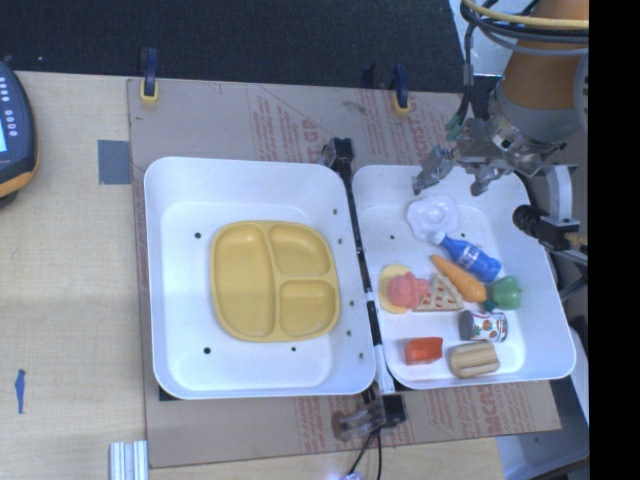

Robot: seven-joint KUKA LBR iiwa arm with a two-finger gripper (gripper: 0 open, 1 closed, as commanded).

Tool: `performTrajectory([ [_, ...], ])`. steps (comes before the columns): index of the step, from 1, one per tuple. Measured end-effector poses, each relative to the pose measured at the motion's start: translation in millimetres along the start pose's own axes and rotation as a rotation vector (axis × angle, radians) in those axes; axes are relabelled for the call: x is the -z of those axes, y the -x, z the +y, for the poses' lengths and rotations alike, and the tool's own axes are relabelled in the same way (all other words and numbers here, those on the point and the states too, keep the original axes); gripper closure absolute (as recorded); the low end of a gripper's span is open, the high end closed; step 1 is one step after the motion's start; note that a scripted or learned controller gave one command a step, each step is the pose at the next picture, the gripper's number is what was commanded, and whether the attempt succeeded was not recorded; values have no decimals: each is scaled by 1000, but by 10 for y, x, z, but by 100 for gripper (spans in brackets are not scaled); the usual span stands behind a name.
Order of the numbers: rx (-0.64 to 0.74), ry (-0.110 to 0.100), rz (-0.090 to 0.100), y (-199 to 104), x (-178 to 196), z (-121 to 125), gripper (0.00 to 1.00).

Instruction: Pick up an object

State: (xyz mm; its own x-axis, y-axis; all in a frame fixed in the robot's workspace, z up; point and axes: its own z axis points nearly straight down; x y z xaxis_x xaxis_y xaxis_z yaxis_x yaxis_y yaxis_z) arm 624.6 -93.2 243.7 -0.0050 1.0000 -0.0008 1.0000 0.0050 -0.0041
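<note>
— Claw [459,175] first: where does it sit?

— Over the far rim of the right shallow white plastic bin [560,358], under the grey arm with the orange band [545,58]. Its two dark fingers [430,173] stand spread wide apart, with nothing between them.

— And the things to be picked?

— All in that right bin. Take the crumpled white plastic piece [433,216] as the landmark: it lies just below the claw, near the bin's far end. Touching its near-right side is a blue bottle with a white cap [468,256], lying tilted. Just nearer than the bottle lies an orange toy carrot [458,278], also slantwise, and a green rounded toy [506,292] sits beside the carrot's right end.

— What lies further from the white piece?

— A pink round toy [406,290] resting on a yellow piece [393,274], and just beside it a triangular pizza-slice toy [438,296]. Nearer the camera still are a small can with a red and white label [485,325], a red block [424,350] and a tan bread-roll toy [473,359], the last two close to the bin's near wall.

— And the other bin?

— The left shallow white plastic bin [170,268], well to the left of the white piece, carries a yellow divided plastic tray with three compartments [275,280]. Both bins rest on a brown cardboard sheet [250,118] laid over the pale wooden tabletop [60,298].
</note>
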Motion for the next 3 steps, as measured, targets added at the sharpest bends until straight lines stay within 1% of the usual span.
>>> performTrajectory([
  [1,-4,-6,-1,537,-983,-66,0],
  [2,-4,-7,1,848,-1557,-457,0],
  [3,-1,2,-1,843,-1405,-418,100],
])
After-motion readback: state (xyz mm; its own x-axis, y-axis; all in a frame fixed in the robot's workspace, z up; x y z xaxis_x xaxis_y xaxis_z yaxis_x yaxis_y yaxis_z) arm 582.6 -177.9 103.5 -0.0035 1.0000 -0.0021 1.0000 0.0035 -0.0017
